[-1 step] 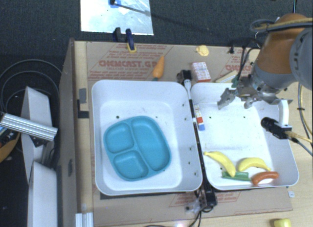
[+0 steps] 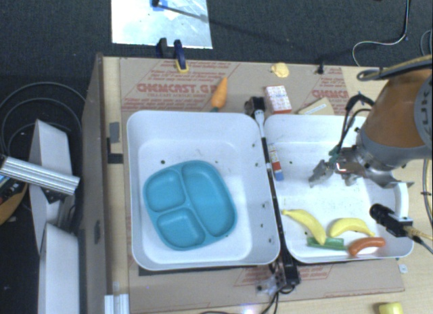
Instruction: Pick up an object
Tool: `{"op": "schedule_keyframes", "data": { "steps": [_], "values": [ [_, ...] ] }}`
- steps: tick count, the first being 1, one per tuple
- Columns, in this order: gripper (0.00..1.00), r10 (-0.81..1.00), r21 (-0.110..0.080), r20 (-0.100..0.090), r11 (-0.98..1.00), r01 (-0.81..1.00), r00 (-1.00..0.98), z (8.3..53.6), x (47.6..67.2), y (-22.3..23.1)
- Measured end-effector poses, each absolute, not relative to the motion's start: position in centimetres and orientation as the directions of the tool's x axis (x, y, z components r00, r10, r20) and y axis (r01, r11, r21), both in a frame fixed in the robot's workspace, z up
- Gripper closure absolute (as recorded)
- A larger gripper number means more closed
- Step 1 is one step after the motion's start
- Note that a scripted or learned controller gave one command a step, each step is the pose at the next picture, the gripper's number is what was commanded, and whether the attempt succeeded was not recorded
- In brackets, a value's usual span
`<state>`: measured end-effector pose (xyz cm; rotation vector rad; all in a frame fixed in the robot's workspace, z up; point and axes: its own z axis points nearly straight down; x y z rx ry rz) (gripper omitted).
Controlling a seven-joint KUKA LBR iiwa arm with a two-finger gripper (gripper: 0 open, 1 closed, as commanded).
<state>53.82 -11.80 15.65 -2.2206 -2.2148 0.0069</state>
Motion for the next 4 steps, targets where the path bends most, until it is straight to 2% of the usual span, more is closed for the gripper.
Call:
{"op": "schedule_keyframes", "data": {
  "steps": [1, 2, 3, 4],
  "values": [
    [0.00, 1.000, 0.000, 0.001, 0.006, 1.000, -0.006, 8.1, 57.0, -8.8],
    [0.00, 1.000, -0.005, 0.001, -0.005, 1.000, 0.005, 8.4, 48.5, -11.4],
    [0.00, 1.000, 0.007, -0.002, 0.005, 1.000, -0.005, 8.5, 54.3, -12.4],
    [0.00, 1.000, 0.010, 0.000, 0.009, 1.000, -0.009, 8.6, 63.2, -10.0]
  ]
}}
